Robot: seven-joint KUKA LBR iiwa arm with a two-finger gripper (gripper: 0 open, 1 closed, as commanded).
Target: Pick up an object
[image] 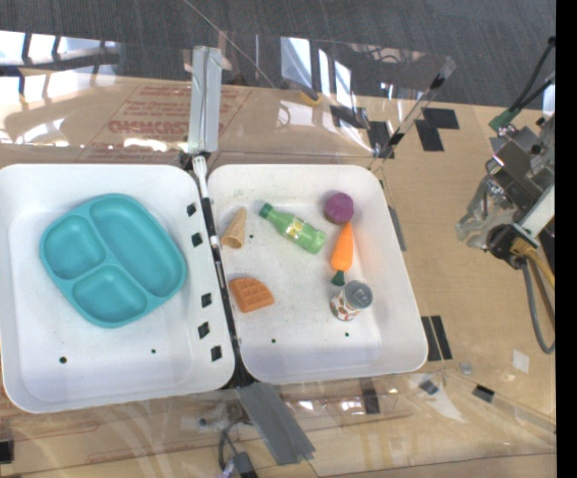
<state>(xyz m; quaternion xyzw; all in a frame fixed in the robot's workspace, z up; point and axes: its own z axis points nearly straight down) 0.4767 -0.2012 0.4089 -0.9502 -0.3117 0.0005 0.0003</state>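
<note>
**Six small items in the right bin, arm off to the side**

The loose objects lie in the right shallow white bin [398,317]. A green plastic bottle with a yellow label [293,227] lies on its side near the bin's far middle, tilted down toward the right. Right of it sits a round purple ball-like item [339,206], and just below that an orange toy carrot [342,248] points up, its green end down. Directly under the carrot stands a small cylindrical can with a grey lid [351,300], very near the carrot's green tip. Toward the bin's left wall lies a tan cone, like an ice-cream cone [234,228], and below it an orange wedge-shaped piece with ridges [251,294]. None of these touch each other, so far as can be told, apart from the close carrot and can.

The left shallow white bin [9,347] holds a teal plastic plate with three compartments [113,258], set at a slant.

The two-finger gripper [489,222] hangs at the right, outside both bins, over the tan bench surface [447,187], well apart from every object. Whether it is released or clenched cannot be told.
</note>
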